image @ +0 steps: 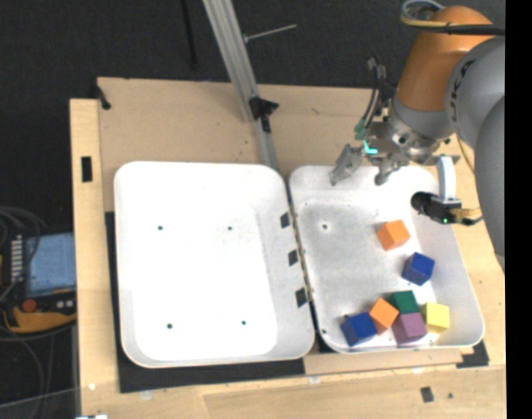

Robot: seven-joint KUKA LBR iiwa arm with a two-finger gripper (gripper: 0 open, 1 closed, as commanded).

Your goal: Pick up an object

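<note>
hand (363, 172) hanging spread, seemingly holding nothing, over right bin (335, 260) far edge | nearest orange cube (392, 234) lying toward camera, slightly right

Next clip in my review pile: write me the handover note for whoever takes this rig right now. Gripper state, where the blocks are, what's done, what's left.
Gripper: open, holding nothing, raised over the far edge of the right bin.
Blocks, all in the right bin: an orange block and a blue block lie apart toward the right side. A cluster sits in the near right corner: blue, orange, green, purple, yellow.
Left bin: white, beside the right one.
Done: nothing picked yet.
Left: choose a block, descend, close the jaws, lift. The lone orange block looks the easiest.
</note>
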